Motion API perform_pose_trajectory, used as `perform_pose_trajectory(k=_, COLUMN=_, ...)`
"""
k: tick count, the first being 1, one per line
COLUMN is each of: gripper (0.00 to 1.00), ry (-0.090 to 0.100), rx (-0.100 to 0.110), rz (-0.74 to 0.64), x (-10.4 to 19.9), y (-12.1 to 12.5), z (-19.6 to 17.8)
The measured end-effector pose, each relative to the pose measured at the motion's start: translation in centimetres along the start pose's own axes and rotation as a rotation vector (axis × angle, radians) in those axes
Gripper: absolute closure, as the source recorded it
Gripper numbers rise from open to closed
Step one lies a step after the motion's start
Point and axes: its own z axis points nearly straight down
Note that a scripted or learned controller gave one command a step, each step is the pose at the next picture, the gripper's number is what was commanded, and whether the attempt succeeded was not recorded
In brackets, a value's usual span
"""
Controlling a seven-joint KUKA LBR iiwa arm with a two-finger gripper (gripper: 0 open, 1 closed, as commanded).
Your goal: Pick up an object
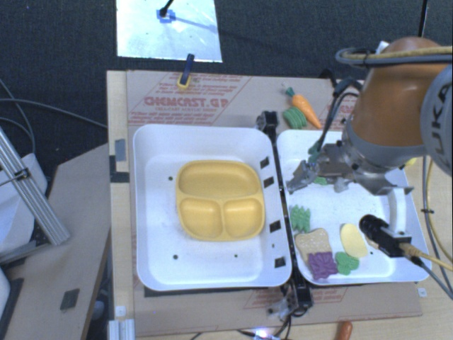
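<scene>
My gripper (303,177) hangs over the right bin (403,275), near its left wall; whether it grips anything I cannot tell. Toy foods lie below: green piece (300,218), bread slice (312,241), purple grapes (322,264)

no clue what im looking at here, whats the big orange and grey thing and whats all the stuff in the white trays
You are looking down at a slant from a single camera fixed above a workbench. The big orange and grey thing is a robot arm reaching in from the right. At its tip is a gripper, the part meant to pick things up, hanging over the right bin. I cannot tell from this view whether it holds anything.

Two shallow white bins sit side by side. The left bin holds a yellow divided plate. The right bin holds small toy foods: a green leafy piece, a slice of bread, purple grapes, another green piece and a yellow piece.

Behind the bins, on the cardboard, lies a toy carrot.
</scene>
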Motion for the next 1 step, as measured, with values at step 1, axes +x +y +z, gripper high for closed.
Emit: perform_pose_trajectory(k=1, gripper=1.0, ry=-0.001, rx=0.008, rz=-0.006, x=0.14, y=0.04, z=-0.41)
